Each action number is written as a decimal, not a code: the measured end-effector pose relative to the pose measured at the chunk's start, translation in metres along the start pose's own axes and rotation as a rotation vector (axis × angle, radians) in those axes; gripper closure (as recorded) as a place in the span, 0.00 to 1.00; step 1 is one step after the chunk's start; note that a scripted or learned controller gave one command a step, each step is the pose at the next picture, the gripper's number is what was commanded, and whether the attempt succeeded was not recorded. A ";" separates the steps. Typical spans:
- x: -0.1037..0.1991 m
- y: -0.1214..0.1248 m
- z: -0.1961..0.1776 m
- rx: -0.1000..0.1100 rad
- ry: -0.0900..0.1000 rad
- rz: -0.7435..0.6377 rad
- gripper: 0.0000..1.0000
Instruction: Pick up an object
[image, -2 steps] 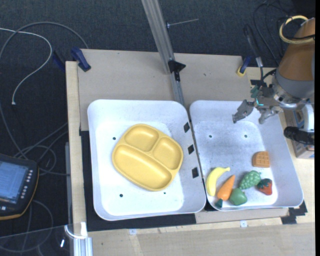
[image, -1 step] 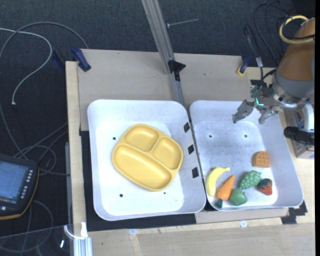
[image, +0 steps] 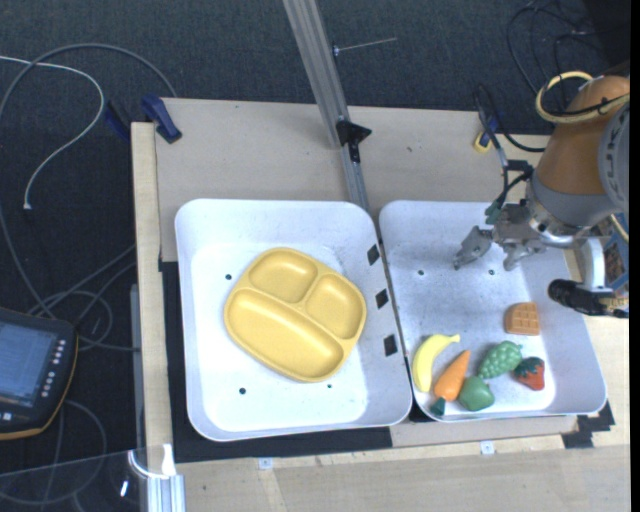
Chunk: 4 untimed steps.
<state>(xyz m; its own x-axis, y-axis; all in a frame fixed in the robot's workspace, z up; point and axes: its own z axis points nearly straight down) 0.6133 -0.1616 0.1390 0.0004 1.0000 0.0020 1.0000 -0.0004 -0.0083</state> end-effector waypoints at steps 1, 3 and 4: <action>0.001 -0.001 0.050 -0.001 0.000 -0.001 0.00; 0.001 -0.003 -0.029 -0.016 -0.004 -0.001 1.00; -0.001 0.008 -0.081 -0.017 -0.004 -0.002 1.00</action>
